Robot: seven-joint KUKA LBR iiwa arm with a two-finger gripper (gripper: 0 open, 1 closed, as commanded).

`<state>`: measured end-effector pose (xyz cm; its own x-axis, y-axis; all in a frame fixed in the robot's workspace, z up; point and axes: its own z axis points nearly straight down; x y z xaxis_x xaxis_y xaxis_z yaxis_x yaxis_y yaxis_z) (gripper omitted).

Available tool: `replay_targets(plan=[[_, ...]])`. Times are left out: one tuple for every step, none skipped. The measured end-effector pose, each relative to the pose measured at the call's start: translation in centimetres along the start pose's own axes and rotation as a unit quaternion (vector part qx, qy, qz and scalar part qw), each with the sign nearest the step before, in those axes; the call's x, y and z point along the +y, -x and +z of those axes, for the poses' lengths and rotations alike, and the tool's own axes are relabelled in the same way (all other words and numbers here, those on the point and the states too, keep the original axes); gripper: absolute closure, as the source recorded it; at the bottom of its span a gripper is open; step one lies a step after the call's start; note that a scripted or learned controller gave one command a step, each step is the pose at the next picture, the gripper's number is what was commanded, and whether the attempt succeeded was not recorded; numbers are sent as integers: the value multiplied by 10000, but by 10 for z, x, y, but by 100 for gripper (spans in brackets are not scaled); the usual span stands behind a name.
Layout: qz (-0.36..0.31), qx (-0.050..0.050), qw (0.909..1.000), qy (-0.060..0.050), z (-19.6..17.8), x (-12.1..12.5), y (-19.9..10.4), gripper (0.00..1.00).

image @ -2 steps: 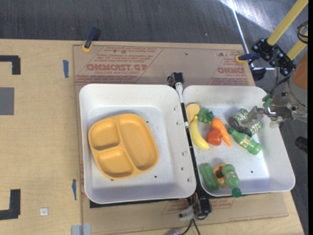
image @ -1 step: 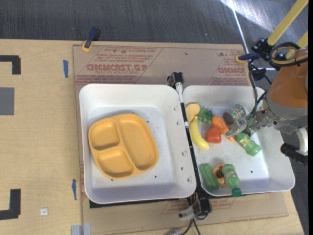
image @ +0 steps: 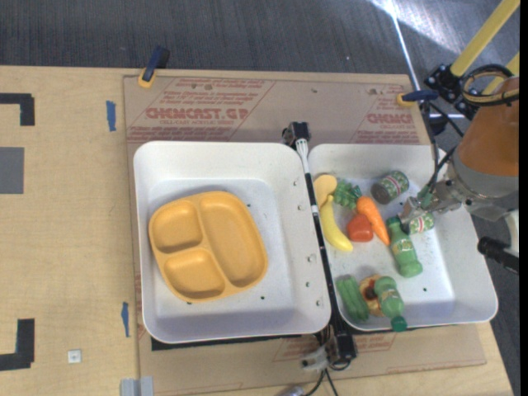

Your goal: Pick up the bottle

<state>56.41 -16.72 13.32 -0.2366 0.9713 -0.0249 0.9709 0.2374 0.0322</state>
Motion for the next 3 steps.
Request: replay_targets(plan=[[-1, 12, 10000, -17, 1, -1, -1, 0], [-731, -15, 9973, 29, 16, -3, -20, 0], [-719, -66, 9974, 81, 2, 0, -17, 100]])
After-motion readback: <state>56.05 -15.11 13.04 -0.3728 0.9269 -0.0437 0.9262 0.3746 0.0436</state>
